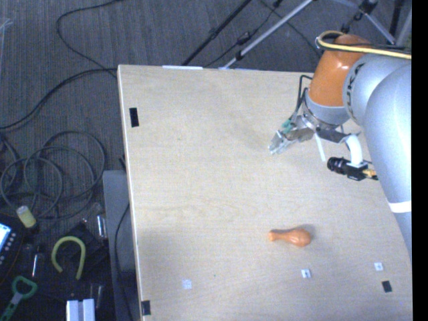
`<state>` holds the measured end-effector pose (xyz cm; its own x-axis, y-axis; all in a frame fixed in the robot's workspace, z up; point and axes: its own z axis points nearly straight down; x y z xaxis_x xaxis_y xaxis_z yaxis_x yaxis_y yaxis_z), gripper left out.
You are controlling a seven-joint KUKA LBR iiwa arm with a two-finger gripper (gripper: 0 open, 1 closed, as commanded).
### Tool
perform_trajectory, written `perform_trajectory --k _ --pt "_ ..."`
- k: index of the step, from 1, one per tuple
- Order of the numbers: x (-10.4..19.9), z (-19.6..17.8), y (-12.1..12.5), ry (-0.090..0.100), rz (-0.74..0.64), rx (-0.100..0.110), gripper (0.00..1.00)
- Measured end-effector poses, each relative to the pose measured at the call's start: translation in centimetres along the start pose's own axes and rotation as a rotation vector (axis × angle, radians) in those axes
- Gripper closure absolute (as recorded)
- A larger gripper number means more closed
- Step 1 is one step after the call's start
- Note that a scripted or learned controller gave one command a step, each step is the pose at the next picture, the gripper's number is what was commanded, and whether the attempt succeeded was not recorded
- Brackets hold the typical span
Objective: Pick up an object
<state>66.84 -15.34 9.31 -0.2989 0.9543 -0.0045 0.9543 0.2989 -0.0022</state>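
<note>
A small orange object (291, 237), pear-shaped with a narrow neck pointing left, lies on the pale wooden board (200, 179) toward the lower right. My gripper (279, 142) hangs over the board's upper right part, pointing down and left, well above and apart from the orange object. Nothing is visibly held in it. The grey arm with its orange band (334, 79) reaches in from the right edge.
Small black and white markers dot the board: one at the upper left (134, 117), several near the lower right corner (378, 267). Cables (53, 166) and tools lie on the dark floor at left. Tripod legs (287, 12) cross the floor behind the board.
</note>
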Motion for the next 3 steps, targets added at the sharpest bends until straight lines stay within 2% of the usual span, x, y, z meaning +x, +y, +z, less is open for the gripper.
perform_trajectory --k 1,2,3 --pt "0.0 0.0 0.0 0.000 0.000 0.000 0.00" --pt "2.0 0.9 0.6 0.003 -0.056 -0.001 0.00" --pt "1.9 0.0 0.6 0.002 -0.055 -0.001 1.00"
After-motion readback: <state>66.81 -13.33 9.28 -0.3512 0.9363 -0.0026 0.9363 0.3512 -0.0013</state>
